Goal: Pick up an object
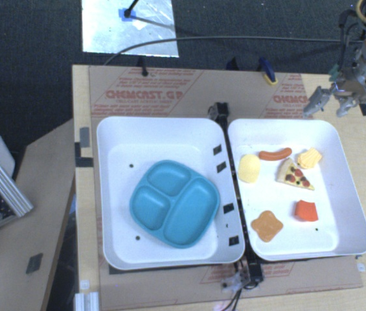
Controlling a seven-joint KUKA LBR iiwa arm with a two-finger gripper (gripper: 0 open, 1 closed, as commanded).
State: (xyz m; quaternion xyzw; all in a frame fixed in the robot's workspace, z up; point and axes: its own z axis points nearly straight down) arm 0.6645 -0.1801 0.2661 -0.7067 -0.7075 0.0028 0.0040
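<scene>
Camera view, from above at a slant: two shallow white bins side by side on the bench (85, 193). In the left bin (114, 141), a blue divided plate (174, 203), tilted a little, near the bin's middle. In the right bin (348, 199), six small toy foods, all apart from the hand: a pale yellow egg-like piece (249, 168) by the left wall, a red sausage (275, 153) just above and right of it, a yellow chunk (309, 158) beside the sausage, a pizza slice (294, 175) below both, an orange-red block (306, 210) lower right, a tan cookie-like shape (267, 226) lower left. Hand (330, 102) up at the right bin's far right corner, above the rim, fingers spread apart, nothing between them.
</scene>
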